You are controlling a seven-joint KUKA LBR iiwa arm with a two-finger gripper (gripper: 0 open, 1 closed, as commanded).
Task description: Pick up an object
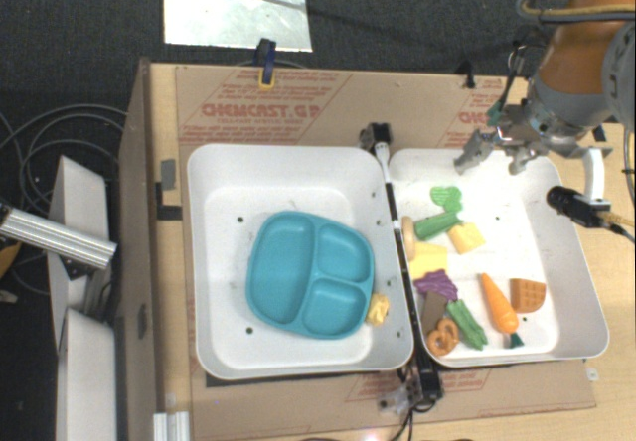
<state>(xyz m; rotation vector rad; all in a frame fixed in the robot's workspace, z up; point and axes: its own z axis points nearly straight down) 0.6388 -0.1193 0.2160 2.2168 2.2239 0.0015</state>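
A smooth, glossy blue plastic tray (310, 275) lies in a matt white plastic bin (224, 181) on brown cardboard (328, 96).

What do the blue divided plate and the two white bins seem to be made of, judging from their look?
The blue divided plate looks like moulded plastic with a matt finish: one even colour, soft rounded ridges between its compartments, no sharp shine. The left bin and the right bin also look like plastic, smooth and slightly glossy, with rounded corners and thin raised rims; coated metal cannot be excluded.

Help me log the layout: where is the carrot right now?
The carrot lies in the right bin, toward its near edge, between the waffle and a green piece.
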